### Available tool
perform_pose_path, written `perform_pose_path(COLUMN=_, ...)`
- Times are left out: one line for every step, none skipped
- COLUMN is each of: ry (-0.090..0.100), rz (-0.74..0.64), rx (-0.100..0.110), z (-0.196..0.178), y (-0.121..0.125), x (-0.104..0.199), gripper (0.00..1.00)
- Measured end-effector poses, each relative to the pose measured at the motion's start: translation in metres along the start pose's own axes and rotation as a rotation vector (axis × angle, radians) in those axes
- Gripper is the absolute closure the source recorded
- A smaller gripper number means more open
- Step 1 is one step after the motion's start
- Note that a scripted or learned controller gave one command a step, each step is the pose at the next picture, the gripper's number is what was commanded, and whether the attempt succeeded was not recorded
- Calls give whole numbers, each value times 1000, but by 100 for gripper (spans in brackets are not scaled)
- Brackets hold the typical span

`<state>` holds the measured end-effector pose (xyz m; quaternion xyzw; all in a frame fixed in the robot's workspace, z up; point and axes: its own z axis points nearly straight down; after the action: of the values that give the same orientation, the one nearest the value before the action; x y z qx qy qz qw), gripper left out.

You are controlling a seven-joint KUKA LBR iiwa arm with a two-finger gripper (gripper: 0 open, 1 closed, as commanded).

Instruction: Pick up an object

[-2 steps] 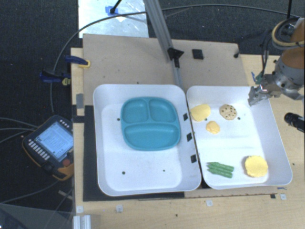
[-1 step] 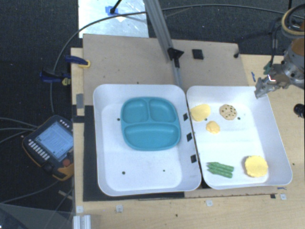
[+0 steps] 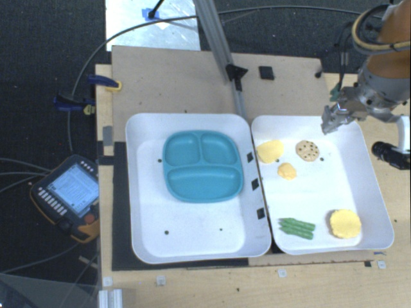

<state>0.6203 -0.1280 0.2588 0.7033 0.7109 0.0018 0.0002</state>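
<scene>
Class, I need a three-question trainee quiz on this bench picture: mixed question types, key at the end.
1. True or false: the blue divided plate lies in the left bin.
2. How many food items lie in the right bin?
3. Which item lies nearest the gripper: A) green beans, B) cookie, C) round yellow piece at the bin's near corner?

Key: 1 true; 2 five; 3 B.

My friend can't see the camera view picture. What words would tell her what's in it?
A grey robot arm's pincer hovers at the back edge of the right white bin, which holds a round chocolate-chip cookie, yellow food pieces and green beans. The left white bin holds a blue divided plate.
</scene>
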Motion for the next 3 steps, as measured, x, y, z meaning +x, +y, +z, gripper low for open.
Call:
perform_pose_path(ry=0, rz=1, rx=2, z=-1, y=-20, x=52, gripper=100)
perform_pose_path(ry=0, rz=0, rx=3, z=3, y=-36, x=114, gripper=100)
perform_pose_path(ry=1, rz=0, rx=2, z=0, y=-49, x=168, gripper=100)
